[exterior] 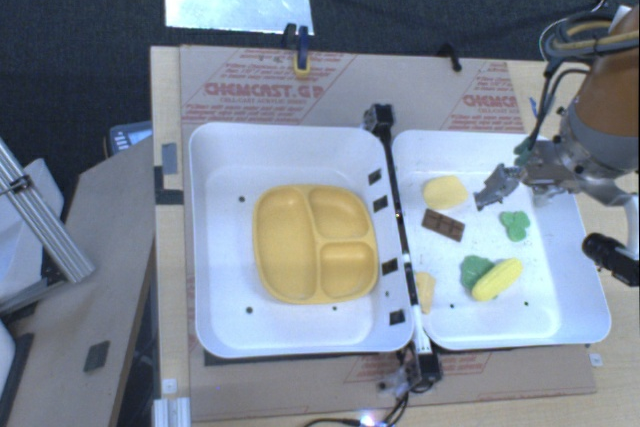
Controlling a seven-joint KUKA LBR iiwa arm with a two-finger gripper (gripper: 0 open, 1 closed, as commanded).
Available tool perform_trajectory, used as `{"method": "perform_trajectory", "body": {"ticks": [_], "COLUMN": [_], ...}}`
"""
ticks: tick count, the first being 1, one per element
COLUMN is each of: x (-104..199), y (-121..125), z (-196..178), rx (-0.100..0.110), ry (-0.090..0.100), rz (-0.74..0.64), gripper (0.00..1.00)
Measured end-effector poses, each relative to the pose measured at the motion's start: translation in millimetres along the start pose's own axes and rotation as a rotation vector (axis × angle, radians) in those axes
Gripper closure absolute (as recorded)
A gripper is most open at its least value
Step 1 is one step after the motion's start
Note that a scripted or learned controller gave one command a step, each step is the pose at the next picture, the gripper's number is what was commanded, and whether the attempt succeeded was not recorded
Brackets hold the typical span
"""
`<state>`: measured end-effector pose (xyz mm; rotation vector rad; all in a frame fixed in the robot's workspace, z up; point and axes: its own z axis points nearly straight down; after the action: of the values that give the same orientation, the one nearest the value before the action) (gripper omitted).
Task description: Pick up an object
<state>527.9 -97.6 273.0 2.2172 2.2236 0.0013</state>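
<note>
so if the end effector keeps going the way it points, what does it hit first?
Probably the pale yellow piece: the end effector points left and slightly down toward it. The brown block lies just below that line. Height is unclear, so it may pass over.

1 fixed camera looks down at a slant from above the tabletop (250,75), taking in both white bins (215,155) whole, the arm (610,85) entering from the right.

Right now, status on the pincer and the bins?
Pincer over right bin, holding nothing. Brown block below-left of it, free. Yellow tray in left bin.
</note>
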Motion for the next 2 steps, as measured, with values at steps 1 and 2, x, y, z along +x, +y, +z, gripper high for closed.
{"method": "perform_trajectory", "body": {"ticks": [1, 2], "x": [-67, -110], "y": [-28, -25], "z": [49, 195], "rx": [0.004, 0.002], "ry": [-0.002, -0.002], "rz": [0.008, 0.007], "gripper": [0.00, 0.00]}}
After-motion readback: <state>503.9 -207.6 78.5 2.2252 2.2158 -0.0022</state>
